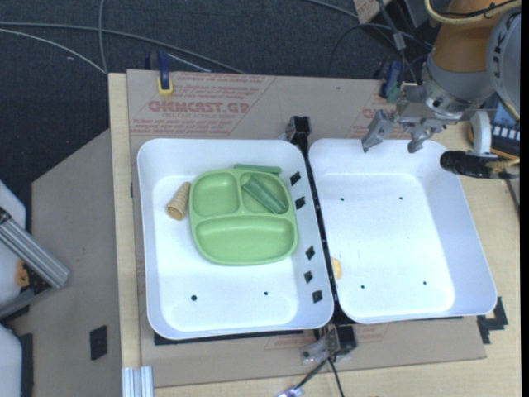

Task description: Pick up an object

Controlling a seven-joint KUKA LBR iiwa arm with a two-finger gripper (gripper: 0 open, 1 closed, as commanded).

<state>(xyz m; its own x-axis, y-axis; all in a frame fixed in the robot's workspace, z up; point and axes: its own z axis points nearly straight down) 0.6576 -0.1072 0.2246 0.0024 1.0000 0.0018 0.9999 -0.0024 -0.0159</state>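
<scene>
gripper (392, 138) seen spread, nothing held | over right bin (397, 296) far rim | plate (241, 219), cone (178, 200) lie left, in left bin (223, 304)

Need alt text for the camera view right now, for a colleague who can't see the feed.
The grey arm's two-finger gripper, fingers spread and holding nothing, hangs over the far edge of the right shallow white bin. In the left shallow white bin lie a green divided plastic plate, a tan cone-shaped piece beside it and a dark green piece.
</scene>
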